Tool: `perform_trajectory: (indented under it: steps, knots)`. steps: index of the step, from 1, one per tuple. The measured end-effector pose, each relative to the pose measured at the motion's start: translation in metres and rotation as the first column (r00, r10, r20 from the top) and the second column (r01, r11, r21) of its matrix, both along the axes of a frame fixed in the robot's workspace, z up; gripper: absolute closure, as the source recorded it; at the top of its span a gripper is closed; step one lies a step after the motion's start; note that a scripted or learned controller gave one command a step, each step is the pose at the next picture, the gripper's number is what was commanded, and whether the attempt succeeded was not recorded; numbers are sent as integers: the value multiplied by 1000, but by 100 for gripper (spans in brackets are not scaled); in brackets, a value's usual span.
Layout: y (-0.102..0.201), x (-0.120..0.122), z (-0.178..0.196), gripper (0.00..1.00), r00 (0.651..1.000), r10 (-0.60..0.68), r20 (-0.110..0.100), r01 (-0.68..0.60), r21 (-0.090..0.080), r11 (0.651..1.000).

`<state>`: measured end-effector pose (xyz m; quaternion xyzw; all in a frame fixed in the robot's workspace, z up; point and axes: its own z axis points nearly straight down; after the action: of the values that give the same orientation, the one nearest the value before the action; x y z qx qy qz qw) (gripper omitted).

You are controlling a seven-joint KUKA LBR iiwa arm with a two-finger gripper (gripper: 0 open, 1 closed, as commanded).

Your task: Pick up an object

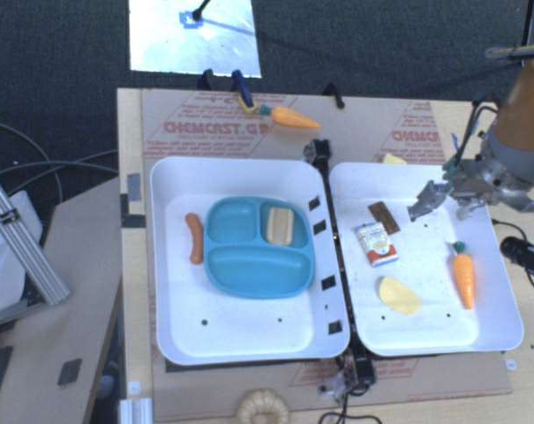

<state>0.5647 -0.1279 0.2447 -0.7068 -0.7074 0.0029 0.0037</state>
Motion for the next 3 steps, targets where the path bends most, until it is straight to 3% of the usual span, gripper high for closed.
perform_trajectory:
  steps: [1, 3]
  knots:
    - [0, 2, 6, 0, 1000, 2, 11, -2, -1, 1000]
    - [-5, -4, -103, 0, 1000, 0, 7, 0, -1, 1000]
